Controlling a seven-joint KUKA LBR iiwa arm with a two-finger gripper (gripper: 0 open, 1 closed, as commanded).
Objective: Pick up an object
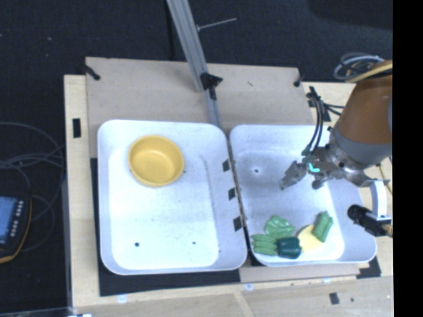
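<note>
From the fixed camera above, my hand [303, 176] hangs over the right shallow white plastic bin [264, 144], toward that bin's three o'clock side, with my grey wrist and its orange band coming in from the right. My two fingers stand spread fairly wide, one dark finger [291, 175] reaching toward nine o'clock, the other by the small teal light at my wrist. Nothing sits between them; bare white bin floor shows under the gap.

The things I could pick lie in a cluster at that bin's six o'clock edge, well apart from my hand. A crinkled light green leaf-shaped toy [279, 226] lies at the cluster's eleven o'clock. Just below it a long green pod-like piece [263, 245] rests against the bin's near rim. A dark teal rounded block [288, 247] touches a pale yellow soft-looking lump [307, 238], and a small green oblong piece [322, 226] leans on the lump's two o'clock side.

The left shallow white plastic bin [165, 243] holds a round yellow plastic bowl [156, 160], upright, toward its eleven o'clock corner. Both bins sit side by side on the pale wooden tabletop [145, 78].
</note>
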